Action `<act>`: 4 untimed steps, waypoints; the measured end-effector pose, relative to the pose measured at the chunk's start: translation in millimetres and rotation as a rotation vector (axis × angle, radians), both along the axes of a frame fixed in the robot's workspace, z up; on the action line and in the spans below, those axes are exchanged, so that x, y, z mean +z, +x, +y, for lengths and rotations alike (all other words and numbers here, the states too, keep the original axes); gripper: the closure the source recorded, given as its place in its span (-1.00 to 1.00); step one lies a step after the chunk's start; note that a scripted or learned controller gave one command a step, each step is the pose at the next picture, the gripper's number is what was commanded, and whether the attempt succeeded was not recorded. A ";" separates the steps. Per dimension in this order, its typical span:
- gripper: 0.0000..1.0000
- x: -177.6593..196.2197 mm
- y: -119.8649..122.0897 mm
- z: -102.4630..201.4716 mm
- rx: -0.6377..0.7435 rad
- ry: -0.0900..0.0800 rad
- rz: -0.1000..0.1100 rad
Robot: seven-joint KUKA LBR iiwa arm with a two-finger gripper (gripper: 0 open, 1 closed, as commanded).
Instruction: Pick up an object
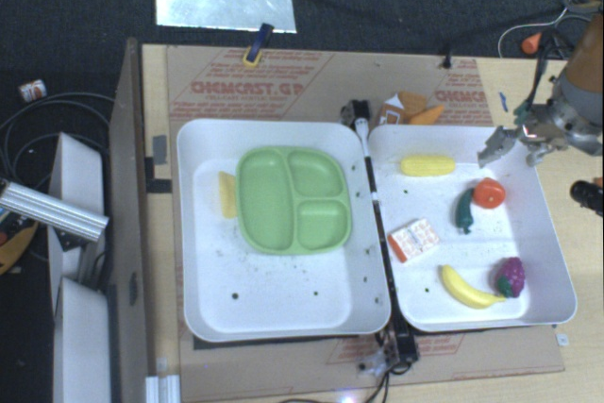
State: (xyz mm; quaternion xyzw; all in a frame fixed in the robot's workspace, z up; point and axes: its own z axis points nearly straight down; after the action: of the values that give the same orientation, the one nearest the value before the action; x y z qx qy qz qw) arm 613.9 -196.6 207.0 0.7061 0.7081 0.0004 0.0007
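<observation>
The grey two-finger gripper (511, 144) is hovering with jaws spread and empty over the right white bin (552, 231), near the small orange-red plastic tomato (489, 193) lying there, which looks light, stiff and slippery, best pinched across its round middle.

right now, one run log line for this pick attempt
phase: approach | gripper: open, holding nothing, over right bin far edge | nearest: tomato | left bin: green plate
</observation>
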 end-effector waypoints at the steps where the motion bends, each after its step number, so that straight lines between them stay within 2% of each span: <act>1: -1.00 -66.7 2.1 -10.1 -0.002 0.000 0.003; 2: -1.00 -99.8 -18.7 -2.9 -0.001 0.001 0.003; 3: 1.00 -86.9 -16.3 -3.7 0.001 -0.001 -0.004; 4: -1.00 -87.3 -16.5 -3.6 0.001 -0.001 -0.003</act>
State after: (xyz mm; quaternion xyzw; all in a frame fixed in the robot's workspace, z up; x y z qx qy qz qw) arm 597.5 -200.2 119.6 0.7058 0.7084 0.0010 0.0021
